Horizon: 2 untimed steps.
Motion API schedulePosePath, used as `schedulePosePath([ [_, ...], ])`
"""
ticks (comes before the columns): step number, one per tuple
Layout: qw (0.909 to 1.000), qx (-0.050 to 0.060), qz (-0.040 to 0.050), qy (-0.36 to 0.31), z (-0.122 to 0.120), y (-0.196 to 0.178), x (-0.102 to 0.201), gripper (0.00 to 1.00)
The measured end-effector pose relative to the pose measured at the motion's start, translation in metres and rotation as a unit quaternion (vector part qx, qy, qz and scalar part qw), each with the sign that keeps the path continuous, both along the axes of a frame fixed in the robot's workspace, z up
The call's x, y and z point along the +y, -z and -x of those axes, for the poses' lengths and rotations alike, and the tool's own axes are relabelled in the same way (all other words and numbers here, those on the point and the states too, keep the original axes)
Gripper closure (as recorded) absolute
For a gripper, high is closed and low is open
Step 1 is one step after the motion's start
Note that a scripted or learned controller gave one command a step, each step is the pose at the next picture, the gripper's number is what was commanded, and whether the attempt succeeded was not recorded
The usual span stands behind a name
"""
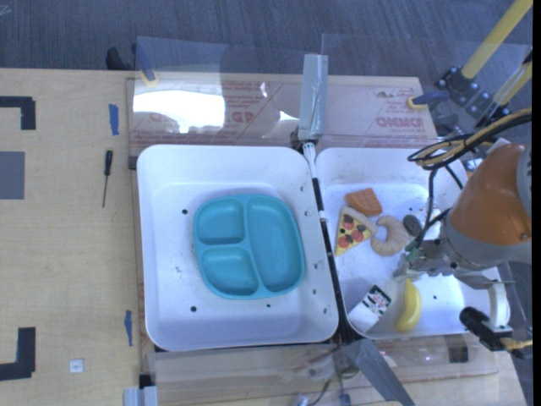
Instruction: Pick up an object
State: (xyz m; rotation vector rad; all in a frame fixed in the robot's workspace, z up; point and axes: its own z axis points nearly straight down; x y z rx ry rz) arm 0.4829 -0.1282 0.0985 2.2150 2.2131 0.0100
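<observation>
The right bin (439, 189) holds several small items. An orange wedge (363, 201) lies near its back, with a pizza slice toy (352, 231) just in front of it. A beige curved piece (389, 237) rests to the right of the pizza slice. A yellow banana (409, 304) and a small black and white box (369, 305) lie at the front. My gripper (412, 259) hangs low over the right bin, between the beige piece and the banana. A small grey object (412, 224) sits just behind it.
The left bin (161, 227) carries a teal divided plate (249, 245). A clear plastic wall (254, 100) stands behind both bins. Yellow and black cables (456, 146) loop over the right bin's back corner. A screwdriver (106, 176) lies on the bench at left.
</observation>
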Motion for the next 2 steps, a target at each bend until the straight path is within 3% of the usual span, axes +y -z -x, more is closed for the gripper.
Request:
schedulePosePath([
  [1,1.0000,0.001,-0.0029,-0.005,-0.004,-0.089,0.076,1.00],
  [2,1.0000,0.004,-0.0013,-0.002,0.002,-0.137,0.076,1.00],
])
